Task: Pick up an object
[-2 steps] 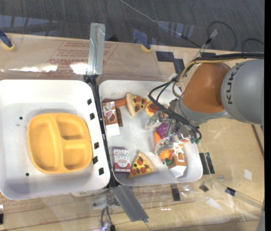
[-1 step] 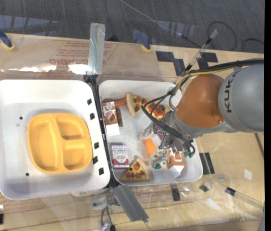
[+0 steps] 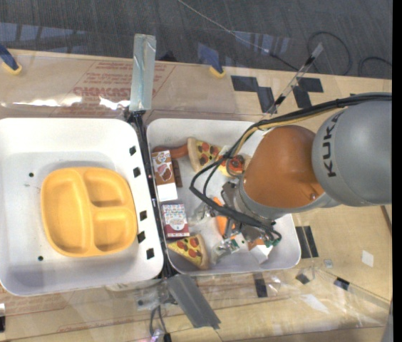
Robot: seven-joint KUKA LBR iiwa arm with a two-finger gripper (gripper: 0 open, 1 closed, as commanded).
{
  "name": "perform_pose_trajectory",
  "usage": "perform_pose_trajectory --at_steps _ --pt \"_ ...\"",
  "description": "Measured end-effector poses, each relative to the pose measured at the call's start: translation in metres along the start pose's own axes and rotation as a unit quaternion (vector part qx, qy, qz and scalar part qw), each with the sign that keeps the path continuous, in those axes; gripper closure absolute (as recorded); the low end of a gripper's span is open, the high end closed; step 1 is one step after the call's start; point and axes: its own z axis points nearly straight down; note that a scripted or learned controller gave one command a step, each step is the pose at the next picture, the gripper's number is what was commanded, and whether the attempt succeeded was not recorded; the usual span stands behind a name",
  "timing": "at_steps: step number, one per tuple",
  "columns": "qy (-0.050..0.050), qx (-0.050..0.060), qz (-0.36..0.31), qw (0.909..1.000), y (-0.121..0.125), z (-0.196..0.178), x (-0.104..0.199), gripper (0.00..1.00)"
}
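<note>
A grey robot arm with a glossy orange band reaches in from the right of the frame and hangs over the right white bin (image 3: 160,130), at lower centre-right. Its gripper (image 3: 240,237) is low inside that bin, mostly hidden beneath the wrist and a loop of black cable, so whether it has closed on anything cannot be told.

The bin's contents are small toy foods: a flat pizza slice (image 3: 190,249) at the bin's lower left, triangular with red dots; a second pizza slice (image 3: 202,150) near the top; and two small printed cartons (image 3: 174,219) lying along the left wall. Something orange and small (image 3: 220,224) lies just beside the gripper, too hidden to name.

The left white bin (image 3: 8,141) holds a smooth yellow divided plate (image 3: 87,209) of hard plastic, with rounded compartments.

The step in hand looks like the descent onto an object. The next move probably calls for closing firmly on one item, then lifting straight up clear of its neighbours.
</note>
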Motion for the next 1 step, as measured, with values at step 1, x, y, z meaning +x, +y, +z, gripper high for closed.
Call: perform_pose_trajectory --at_steps 1 --pt "-0.002 0.001 -0.004 1.0000 0.0010 -0.0106 -0.0029 1.00"
